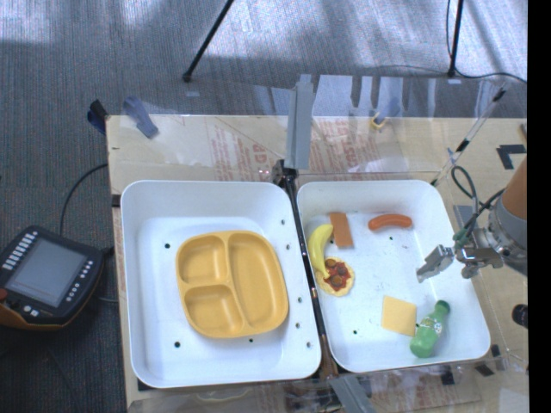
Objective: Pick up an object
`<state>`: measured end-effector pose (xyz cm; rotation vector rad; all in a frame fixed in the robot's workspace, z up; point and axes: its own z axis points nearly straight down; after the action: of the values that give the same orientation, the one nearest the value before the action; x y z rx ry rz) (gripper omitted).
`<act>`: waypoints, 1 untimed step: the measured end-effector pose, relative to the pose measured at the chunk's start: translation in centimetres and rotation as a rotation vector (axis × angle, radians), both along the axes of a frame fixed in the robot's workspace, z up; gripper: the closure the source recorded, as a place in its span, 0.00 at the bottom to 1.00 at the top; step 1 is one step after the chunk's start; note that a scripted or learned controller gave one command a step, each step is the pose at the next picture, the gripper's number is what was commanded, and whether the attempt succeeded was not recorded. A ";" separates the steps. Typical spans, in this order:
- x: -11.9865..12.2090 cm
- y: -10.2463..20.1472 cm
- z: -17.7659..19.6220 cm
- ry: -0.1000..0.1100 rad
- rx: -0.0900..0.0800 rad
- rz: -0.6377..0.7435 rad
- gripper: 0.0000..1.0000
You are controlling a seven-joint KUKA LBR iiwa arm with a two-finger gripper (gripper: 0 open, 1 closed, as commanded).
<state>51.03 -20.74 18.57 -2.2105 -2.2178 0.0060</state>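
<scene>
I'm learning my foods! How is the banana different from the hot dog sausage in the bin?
The banana is yellow; the sausage is orange-red. The banana is longer and more curved, while the sausage is shorter and nearly straight. The banana runs up and down the picture along the bin's left wall; the sausage lies sideways near the far wall. Both are toy foods lying flat in the right bin.

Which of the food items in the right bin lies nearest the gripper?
The green bottle, lying in the right bin's near right corner, just below the gripper. The cheese slice sits beside it; banana, pizza and sausage lie farther.
</scene>
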 end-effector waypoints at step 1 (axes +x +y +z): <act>-3.2 4.0 -8.5 0.010 0.004 0.026 0.00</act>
<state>47.86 -16.74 10.04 -2.1741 -2.2396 0.0130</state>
